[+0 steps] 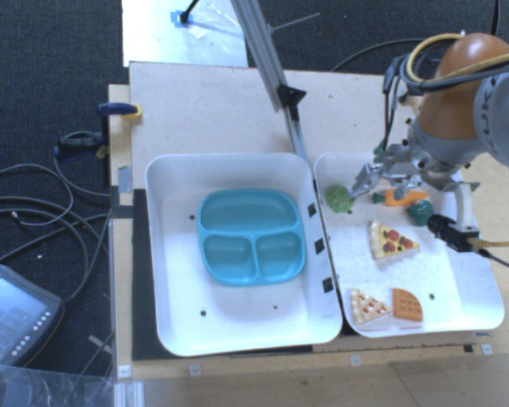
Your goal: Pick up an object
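Waffle (407, 304) in right bin (483, 308); blue tray (251, 235) in left bin (174, 312)

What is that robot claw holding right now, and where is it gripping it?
It cannot be told: the grey two-finger gripper hangs over the right white bin, beside the green toy broccoli, with nothing visibly between its jaws.

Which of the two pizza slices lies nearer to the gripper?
The upper pizza slice, with red toppings, lies nearer the gripper; the other slice lies beside the waffle.
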Robot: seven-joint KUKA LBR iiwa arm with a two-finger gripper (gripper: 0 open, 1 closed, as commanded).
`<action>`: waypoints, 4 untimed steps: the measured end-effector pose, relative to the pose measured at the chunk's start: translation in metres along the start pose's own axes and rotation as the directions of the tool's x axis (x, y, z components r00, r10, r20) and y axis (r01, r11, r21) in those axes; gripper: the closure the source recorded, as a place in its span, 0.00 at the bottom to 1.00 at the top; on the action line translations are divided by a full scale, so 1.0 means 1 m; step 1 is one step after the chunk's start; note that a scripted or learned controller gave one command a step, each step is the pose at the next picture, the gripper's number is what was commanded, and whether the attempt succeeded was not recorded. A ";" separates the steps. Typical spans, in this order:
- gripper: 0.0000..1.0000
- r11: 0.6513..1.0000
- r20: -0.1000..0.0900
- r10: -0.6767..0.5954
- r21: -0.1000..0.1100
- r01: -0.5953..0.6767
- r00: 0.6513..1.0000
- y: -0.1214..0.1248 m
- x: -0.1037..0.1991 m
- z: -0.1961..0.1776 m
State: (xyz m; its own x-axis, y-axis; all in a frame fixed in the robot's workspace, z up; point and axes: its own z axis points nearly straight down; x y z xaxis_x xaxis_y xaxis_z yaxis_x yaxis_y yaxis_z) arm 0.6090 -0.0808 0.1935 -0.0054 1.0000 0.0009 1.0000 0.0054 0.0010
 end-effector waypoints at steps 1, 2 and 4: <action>0.00 1.000 0.000 0.003 0.000 -0.003 1.000 0.000 0.000 0.000; 0.00 1.000 0.001 0.005 0.005 -0.005 1.000 -0.007 -0.003 0.060; 1.00 1.000 0.003 0.005 -0.014 -0.005 1.000 -0.002 -0.004 0.087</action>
State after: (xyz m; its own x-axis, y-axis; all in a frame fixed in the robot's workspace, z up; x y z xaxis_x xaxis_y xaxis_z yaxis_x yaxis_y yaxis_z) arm 0.6073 -0.0847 0.1066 0.0000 1.0000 -0.0018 0.9999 0.0000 0.0146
